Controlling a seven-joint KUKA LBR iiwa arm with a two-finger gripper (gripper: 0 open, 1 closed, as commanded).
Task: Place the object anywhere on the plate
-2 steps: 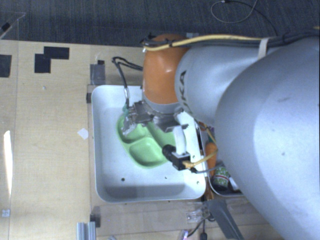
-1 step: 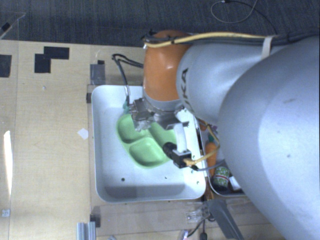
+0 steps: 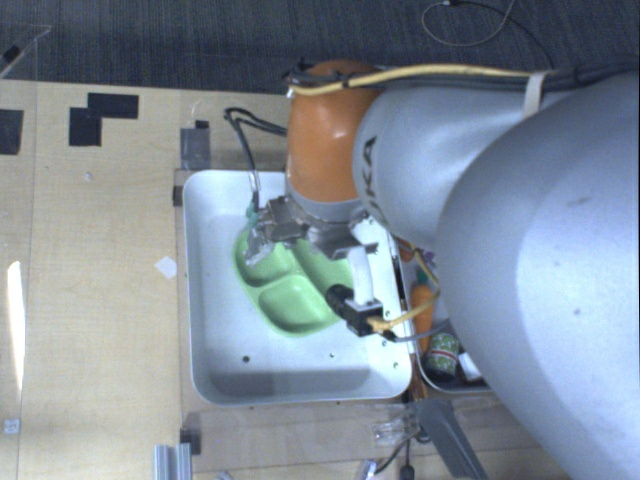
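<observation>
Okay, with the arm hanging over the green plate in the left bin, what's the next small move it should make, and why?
Probably a short lift straight up. The hand sits low over the upper left edge of the green plate in the white bin, and the wrist hides what lies beneath it. Rising would reveal whether any object rests on the plate.

Wooden bench (image 3: 90, 298), white bin (image 3: 215, 368), black markers (image 3: 100, 116)

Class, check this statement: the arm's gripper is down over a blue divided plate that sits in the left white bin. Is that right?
Not quite: the plate is light green, not blue. The camera view shows it divided into compartments, lying in the left white bin, with the gripper down over its upper left part.
</observation>
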